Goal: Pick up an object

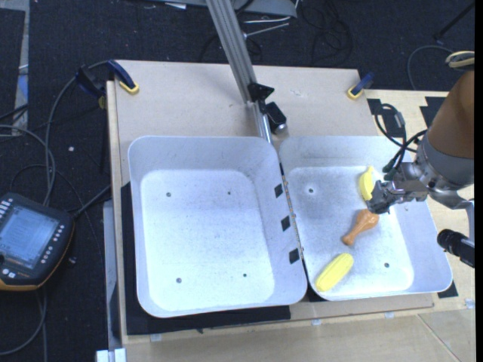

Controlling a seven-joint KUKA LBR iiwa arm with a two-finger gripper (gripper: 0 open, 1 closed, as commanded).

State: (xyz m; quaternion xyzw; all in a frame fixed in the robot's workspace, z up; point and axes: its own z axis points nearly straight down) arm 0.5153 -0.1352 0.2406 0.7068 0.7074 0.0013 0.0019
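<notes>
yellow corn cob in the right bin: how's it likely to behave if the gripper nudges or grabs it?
The yellow corn cob looks rounded and elongated, so a side nudge would probably roll it. It lies near the right bin front wall, which may stop it. Its glossy look suggests light plastic that could slip from a pinch.

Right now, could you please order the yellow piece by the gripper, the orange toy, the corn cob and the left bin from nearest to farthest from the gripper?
1. Yellow piece, just left of the gripper.
2. Orange toy, below-left, mid right bin.
3. Corn cob, near that bin's front edge.
4. Left bin, across the divide.
</notes>
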